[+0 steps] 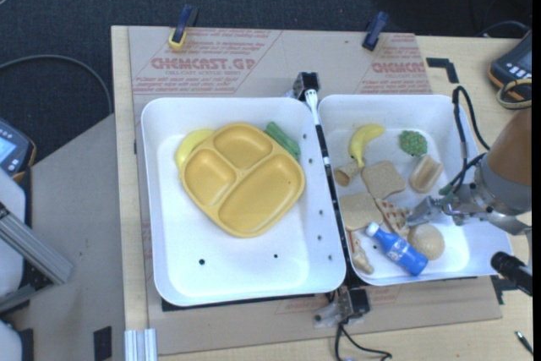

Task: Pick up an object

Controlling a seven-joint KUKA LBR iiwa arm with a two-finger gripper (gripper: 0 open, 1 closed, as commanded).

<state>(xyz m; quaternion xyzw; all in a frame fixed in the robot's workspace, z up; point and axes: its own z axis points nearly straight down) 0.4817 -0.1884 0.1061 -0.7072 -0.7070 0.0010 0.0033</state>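
Starting at the near rim of the right bin (397,279), a blue bottle (397,248) with a white cap is seen lying tilted, with a tan roundish item (428,242) just beside it. The gripper (425,213) is seen low over this corner, just above the bottle and the roundish item; whether it is apart or together cannot be told. Flat tan slices (382,178) are crowded beside it. Farther back, a small banana (363,141) and a green broccoli piece (413,143) are found. In the left bin (169,266) a yellow divided tray (243,178) is laid over a green item (282,139).
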